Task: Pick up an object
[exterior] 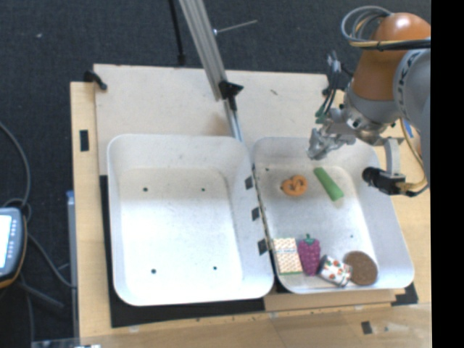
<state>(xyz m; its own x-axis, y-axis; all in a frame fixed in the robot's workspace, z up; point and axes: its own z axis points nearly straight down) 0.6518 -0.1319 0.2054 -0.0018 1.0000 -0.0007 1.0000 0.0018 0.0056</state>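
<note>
Over the far edge of the right-hand shallow white bin (377, 216), the grey arm with its orange band (388, 49) reaches in from the right, and its two-finger gripper (319, 148) hangs just above the bin's far rim. Nothing can be seen between its tips, and whether they stand wide or narrow cannot be told from this slanted view.

Nearest to the gripper lies a green stick-shaped block (328, 183), tilted so that its far end points towards the gripper and its near end towards the bin's middle. Just to its left sits a small orange pretzel-like toy (293, 186), rounded, with darker hollows in it; it rests flat on the bin floor, apart from the green block and apart from the gripper.

Along the near edge of the same bin four more things lie in a row. At the left is a pale chequered square packet (287, 255), close to the bin's left wall. Beside it, touching or nearly so, stands a purple grape-shaped toy with a green top (309, 256). Further right is a small white can with red spots (334, 270), lying on its side, and just beside that a brown round disc (360, 267) like a biscuit.

The left-hand white bin (116, 194) lies alongside, its right rim against the other bin's left rim.
</note>
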